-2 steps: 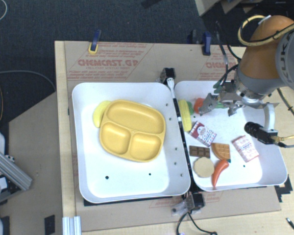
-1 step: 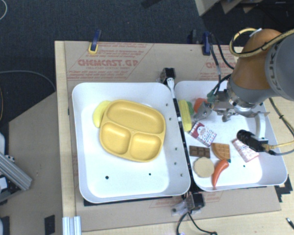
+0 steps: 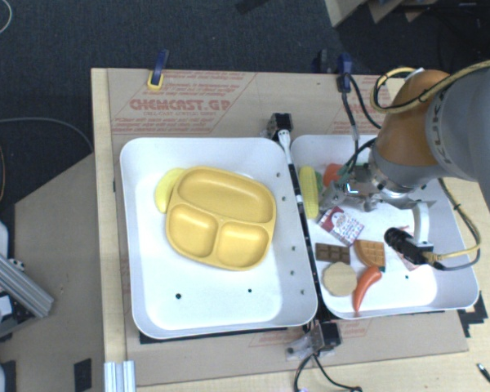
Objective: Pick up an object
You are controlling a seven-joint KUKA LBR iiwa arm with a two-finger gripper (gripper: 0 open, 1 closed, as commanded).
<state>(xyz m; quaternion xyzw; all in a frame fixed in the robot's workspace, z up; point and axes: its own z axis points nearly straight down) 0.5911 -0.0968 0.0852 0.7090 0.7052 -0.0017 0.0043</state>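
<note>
Orange carrot [image 3: 365,287] lies below possibly hovering gripper [image 3: 349,193].

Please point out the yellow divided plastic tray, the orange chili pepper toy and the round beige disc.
Yellow divided plastic tray [image 3: 220,217]: camera view, central ridge between compartments.
Orange chili pepper toy [image 3: 365,286]: camera view, middle of its body.
Round beige disc [image 3: 338,279]: camera view, centre of its top face.
</note>
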